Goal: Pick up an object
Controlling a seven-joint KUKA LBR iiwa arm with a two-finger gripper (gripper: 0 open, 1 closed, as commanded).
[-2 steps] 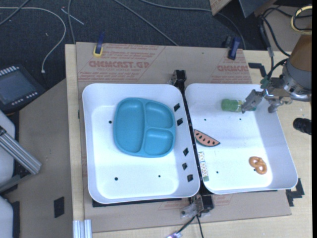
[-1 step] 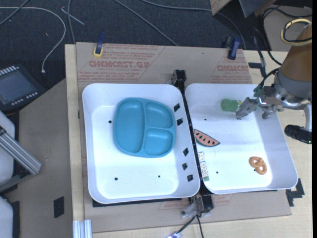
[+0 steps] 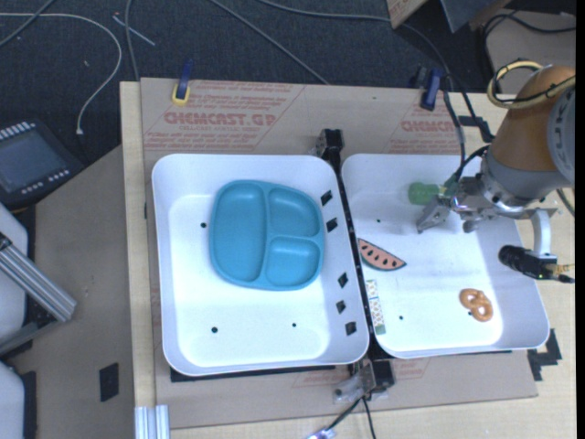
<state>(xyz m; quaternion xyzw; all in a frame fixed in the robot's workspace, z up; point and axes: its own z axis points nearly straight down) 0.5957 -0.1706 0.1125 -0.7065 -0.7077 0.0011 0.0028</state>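
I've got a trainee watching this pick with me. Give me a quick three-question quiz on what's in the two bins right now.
1. True or false: the blue divided plate lies in the same bin as the pretzel.
2. Which item lies closest to the gripper: (A) the pretzel, (B) the watermelon slice, (C) the green object?
3. Fill in: the watermelon slice lies in the right bin, near the ______ between the two bins.

Key
1. False. The plate is in the left bin; the pretzel is in the right one.
2. C. The green object sits just beside the gripper, toward the bin's far side.
3. Divider.
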